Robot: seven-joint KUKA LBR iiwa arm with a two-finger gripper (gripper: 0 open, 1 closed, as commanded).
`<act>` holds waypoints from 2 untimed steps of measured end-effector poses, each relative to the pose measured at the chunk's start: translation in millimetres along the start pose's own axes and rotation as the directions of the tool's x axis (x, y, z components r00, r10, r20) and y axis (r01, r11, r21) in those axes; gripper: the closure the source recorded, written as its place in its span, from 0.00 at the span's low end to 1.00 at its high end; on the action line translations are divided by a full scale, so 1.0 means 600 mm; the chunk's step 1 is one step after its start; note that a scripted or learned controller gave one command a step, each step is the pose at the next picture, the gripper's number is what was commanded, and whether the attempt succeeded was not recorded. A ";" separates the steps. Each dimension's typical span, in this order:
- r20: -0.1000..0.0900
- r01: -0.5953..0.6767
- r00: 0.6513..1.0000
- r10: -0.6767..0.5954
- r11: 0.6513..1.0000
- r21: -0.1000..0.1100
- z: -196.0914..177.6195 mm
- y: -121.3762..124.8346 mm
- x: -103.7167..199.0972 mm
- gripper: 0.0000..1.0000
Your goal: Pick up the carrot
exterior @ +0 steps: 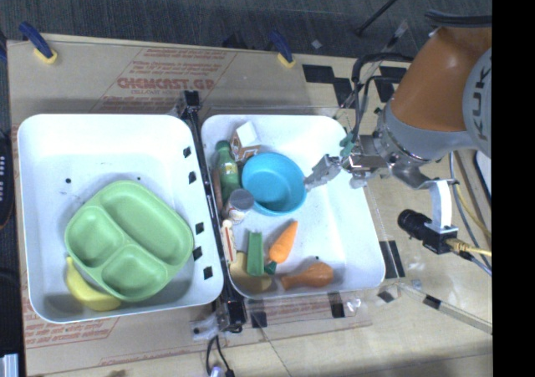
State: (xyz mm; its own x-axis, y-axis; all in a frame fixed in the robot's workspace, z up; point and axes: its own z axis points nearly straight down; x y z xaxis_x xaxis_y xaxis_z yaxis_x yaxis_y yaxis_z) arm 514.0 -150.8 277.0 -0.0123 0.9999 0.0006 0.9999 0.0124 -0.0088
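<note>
Hand (322, 171) is hovering at the right bin's (355, 225) right side, tips just beside the blue bowl's (272, 181) rim. Can't tell whether it's apart or together; nothing visible between the tips. Carrot (283, 241) is lying tilted below the bowl, well apart from the hand, beside a green block (254, 251).

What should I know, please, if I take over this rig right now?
Hand: over the right bin, beside the blue bowl; its grip cannot be judged and nothing shows in it.
Carrot: lying in the right bin, near the front, between a green block and a drumstick.
Done: no pick yet.
Left: move to the carrot, grasp, lift.
</note>
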 end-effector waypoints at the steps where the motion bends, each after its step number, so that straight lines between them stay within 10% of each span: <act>1: -0.004 -0.032 0.999 0.032 0.999 0.011 0.197 -0.065 0.099 0.00; 2: 0.001 -0.102 0.995 0.102 0.995 -0.004 0.309 -0.058 0.078 0.00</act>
State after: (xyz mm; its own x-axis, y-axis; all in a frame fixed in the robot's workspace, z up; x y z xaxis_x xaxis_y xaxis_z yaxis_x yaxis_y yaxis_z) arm 476.8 -104.4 92.0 0.0897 0.9960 -0.0013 0.9960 -0.0897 -0.0053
